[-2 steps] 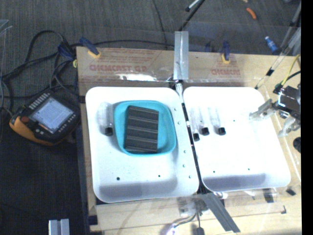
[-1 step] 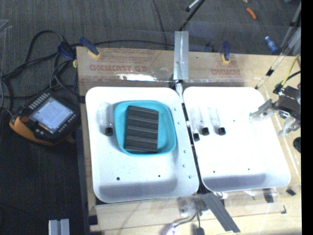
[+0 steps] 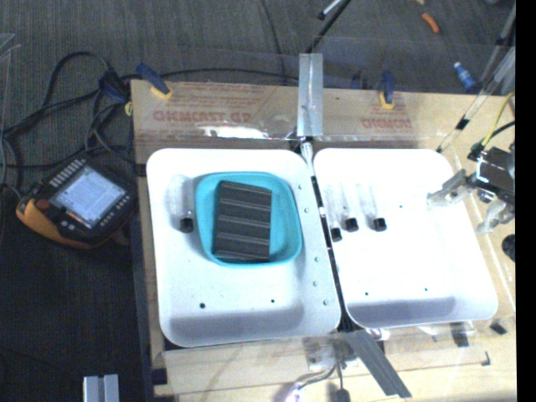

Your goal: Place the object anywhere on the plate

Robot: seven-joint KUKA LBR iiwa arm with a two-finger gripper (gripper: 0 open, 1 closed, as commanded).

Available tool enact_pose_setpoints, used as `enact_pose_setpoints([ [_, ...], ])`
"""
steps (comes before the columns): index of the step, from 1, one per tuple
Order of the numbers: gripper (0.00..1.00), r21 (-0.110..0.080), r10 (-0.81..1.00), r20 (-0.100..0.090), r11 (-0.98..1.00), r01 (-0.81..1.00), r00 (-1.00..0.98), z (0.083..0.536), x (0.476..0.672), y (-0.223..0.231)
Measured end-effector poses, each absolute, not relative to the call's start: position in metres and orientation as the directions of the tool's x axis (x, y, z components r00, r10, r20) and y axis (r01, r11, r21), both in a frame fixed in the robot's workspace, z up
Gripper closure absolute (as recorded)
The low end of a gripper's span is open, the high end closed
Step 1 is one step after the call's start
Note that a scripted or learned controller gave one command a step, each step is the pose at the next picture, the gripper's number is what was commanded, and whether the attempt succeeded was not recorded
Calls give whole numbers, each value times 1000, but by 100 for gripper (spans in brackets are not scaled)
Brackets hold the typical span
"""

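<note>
A blue plate (image 3: 289,224) sits in the left bin (image 3: 234,316). A dark grey ribbed block (image 3: 243,220) lies flat on the plate and covers most of its middle. My gripper (image 3: 461,208) hovers over the right rim of the right bin (image 3: 419,300), far from the plate. It is open, with nothing between its fingers.
A clear tube with a black cap (image 3: 182,206) lies just left of the plate. Three similar clear tubes (image 3: 352,210) lie side by side in the left part of the right bin. A handheld pendant (image 3: 79,201) and cables rest on the floor to the left.
</note>
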State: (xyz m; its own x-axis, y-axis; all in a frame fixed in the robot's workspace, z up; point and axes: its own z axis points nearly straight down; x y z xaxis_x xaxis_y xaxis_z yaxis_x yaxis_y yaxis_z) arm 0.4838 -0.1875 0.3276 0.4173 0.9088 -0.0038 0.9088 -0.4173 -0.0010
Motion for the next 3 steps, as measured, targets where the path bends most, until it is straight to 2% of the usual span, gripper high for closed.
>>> enact_pose_setpoints([
  [1, 0, -1, 839, -3, -544, 839, 544, 345, 484, -215],
  [3, 0, -1, 839, -4, -545, 839, 545, 345, 484, -216],
])
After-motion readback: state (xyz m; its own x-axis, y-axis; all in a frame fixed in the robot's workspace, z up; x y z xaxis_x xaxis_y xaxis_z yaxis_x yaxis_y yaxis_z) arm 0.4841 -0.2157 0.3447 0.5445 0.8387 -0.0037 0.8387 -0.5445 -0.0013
